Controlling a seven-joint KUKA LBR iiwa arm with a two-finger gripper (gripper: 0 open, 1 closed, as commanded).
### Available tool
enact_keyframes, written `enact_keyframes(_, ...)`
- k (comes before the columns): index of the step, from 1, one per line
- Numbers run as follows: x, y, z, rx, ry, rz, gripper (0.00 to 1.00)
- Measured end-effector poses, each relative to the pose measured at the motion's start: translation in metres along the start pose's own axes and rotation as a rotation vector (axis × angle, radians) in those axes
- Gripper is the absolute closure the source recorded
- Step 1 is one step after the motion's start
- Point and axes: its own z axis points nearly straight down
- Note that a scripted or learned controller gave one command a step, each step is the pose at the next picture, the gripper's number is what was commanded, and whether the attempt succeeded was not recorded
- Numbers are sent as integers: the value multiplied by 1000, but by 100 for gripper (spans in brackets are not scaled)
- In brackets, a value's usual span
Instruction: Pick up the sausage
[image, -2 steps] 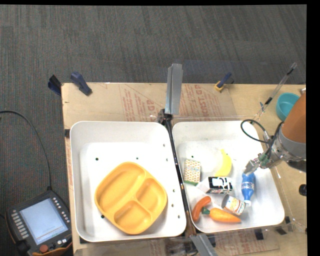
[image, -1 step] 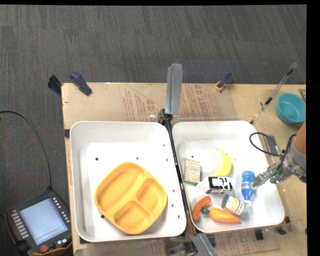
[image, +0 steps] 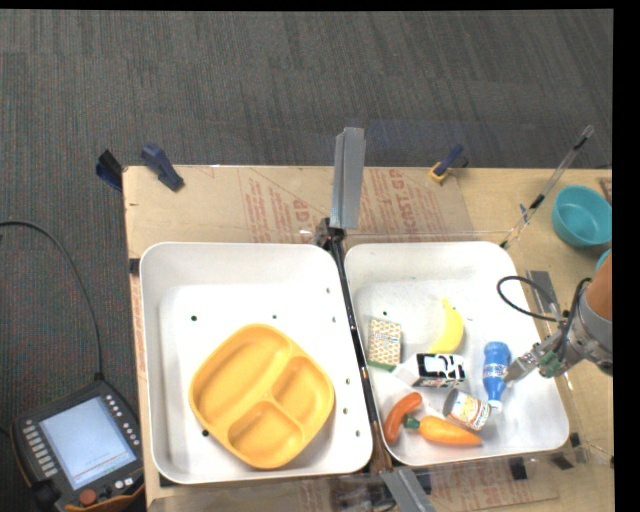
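The curved, glossy red-orange sausage (image: 402, 415) lies at the right bin's (image: 520, 275) seven o'clock, touching a tapered carrot (image: 448, 431); the claw's (image: 512, 372) state is unclear.

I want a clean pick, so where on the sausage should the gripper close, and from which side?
Probably the sausage's upper middle, from above, fingers across its narrow width. It lies slanted near the right bin's front left wall, its lower end beside the carrot, so the upper part looks freer.

Quick headcount, two shallow white bins (image: 160, 300) (image: 520, 262)

One each: yellow divided plastic tray (image: 262, 395), reddish-orange sausage (image: 402, 415), orange toy carrot (image: 448, 430), yellow banana (image: 452, 326), blue plastic bottle (image: 495, 368).
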Motion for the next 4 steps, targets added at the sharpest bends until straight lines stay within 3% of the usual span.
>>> enact_keyframes(3, 1, 0, 27, 2, 3, -252, 100)
enact_keyframes(4, 5, 3, 15, -2, -3, -351, 100)
